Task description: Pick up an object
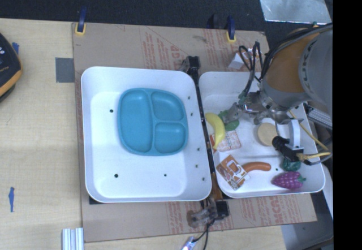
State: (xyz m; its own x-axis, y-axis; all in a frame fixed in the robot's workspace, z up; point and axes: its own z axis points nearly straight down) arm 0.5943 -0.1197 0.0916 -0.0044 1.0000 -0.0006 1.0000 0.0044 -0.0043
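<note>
Both white bins (pixel 93 130) look like smooth, slightly glossy plastic. The blue divided plate (pixel 153 121) is matt plastic. Beneath them lies a dull brown cardboard sheet (pixel 147 51) on a pale wood-grain bench (pixel 34 147). The banana (pixel 215 127), sausage (pixel 255 167) and purple grapes (pixel 288 180) have a smooth, toy-like plastic sheen.

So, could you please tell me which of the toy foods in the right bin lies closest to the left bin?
The yellow banana: it lies along the right bin's left wall, beside the divide. The sausage, grapes and round cracker all sit farther right.
</note>
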